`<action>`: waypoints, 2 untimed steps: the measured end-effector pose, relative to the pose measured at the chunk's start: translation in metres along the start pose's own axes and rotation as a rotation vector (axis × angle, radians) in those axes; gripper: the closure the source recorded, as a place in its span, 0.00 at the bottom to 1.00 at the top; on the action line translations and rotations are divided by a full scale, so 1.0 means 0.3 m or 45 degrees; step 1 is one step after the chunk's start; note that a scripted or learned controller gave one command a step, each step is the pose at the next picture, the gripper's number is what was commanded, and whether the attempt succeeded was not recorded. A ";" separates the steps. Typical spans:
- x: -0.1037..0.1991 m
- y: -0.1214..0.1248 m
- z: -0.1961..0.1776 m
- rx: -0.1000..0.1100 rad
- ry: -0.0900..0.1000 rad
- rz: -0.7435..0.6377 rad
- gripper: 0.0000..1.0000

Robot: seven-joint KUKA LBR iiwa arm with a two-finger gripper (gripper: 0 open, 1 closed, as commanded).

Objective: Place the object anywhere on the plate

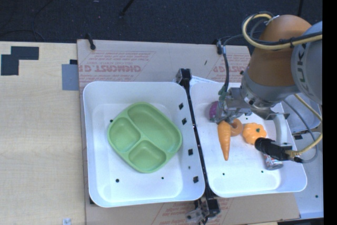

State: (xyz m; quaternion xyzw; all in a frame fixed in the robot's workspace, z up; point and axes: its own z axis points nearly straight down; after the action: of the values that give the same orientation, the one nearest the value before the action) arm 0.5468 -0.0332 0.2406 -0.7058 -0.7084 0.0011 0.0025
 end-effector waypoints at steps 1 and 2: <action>0.176 -0.033 0.051 0.001 -0.001 0.000 1.00; 0.373 -0.066 0.028 -0.002 0.000 -0.002 1.00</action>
State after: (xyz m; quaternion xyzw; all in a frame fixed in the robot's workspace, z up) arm 0.5266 0.0787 0.2326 -0.7052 -0.7090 0.0006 0.0022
